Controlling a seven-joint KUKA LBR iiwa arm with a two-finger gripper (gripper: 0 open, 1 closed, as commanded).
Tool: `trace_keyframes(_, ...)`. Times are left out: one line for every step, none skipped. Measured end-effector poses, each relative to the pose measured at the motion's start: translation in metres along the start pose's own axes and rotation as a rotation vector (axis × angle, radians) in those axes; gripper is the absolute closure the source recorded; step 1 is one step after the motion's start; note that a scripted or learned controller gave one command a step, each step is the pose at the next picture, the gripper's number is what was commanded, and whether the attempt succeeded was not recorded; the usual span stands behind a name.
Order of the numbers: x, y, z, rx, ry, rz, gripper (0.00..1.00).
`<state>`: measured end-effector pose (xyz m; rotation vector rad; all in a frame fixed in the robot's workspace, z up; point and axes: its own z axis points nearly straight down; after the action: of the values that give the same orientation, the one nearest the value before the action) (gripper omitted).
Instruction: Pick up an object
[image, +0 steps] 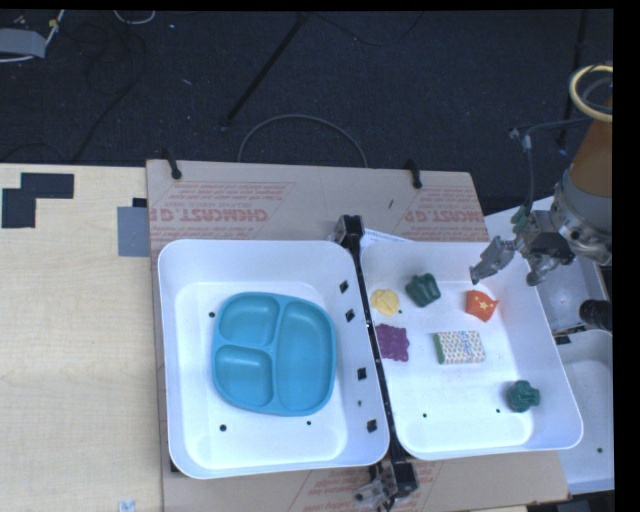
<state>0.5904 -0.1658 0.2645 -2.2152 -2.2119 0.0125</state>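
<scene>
The right bin (440, 440) holds several small objects: a yellow piece (385, 300), a dark green piece (423, 289), an orange-red piece (481, 305), a purple piece (392, 342), a patterned block (459, 347) and a teal-green piece (521, 396) near the front right. My gripper (517, 257) hangs over the bin's back right corner, above and to the right of the orange-red piece. Its fingers are spread apart with nothing between them.
The left bin (190, 440) holds a blue divided plate (273, 352). A black divider with clips (362, 340) runs between the bins. The grey arm with its orange band (592, 160) comes in at the right edge. Cardboard lies under both bins.
</scene>
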Motion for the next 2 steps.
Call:
trace_keyframes(0.000, 0.002, -0.007, -0.013, -0.002, -0.002, 0.00)
trace_keyframes(0.007, 0.003, 0.056, -0.005, 0.000, -0.003, 0.00)
